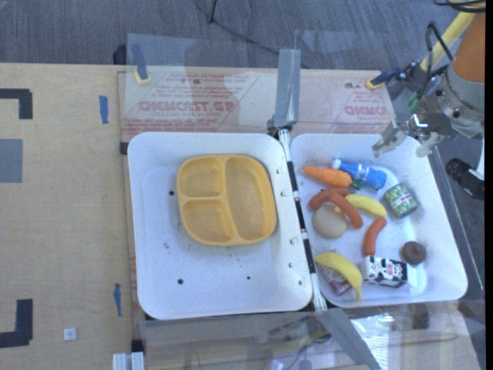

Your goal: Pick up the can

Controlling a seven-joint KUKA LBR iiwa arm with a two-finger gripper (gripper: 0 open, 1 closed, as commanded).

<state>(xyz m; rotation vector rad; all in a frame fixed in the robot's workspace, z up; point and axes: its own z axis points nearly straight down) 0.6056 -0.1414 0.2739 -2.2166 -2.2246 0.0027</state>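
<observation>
- Nearest the camera, along the front edge of the right-hand shallow white bin, lie a yellow plastic banana, a small black-and-white cow-patterned carton and a dark brown round ball; none of them stands in my way.
- Further in sit a pale round potato-like piece, red sausages and a second yellow banana.
- The can, small, with a green label, lies tipped on its side near the bin's right wall, just beside that second banana's tip but with open floor around the rest of it, which I judge leaves room for a grasp.
- Beyond it rest an orange plastic carrot and a blue bottle.
- My fingers hang spread apart and hold nothing, over the bin's far right corner, well short of the can; I judge I am poised to descend.
- The left white bin carries a yellow divided plate, set apart from my work on the counter.
</observation>
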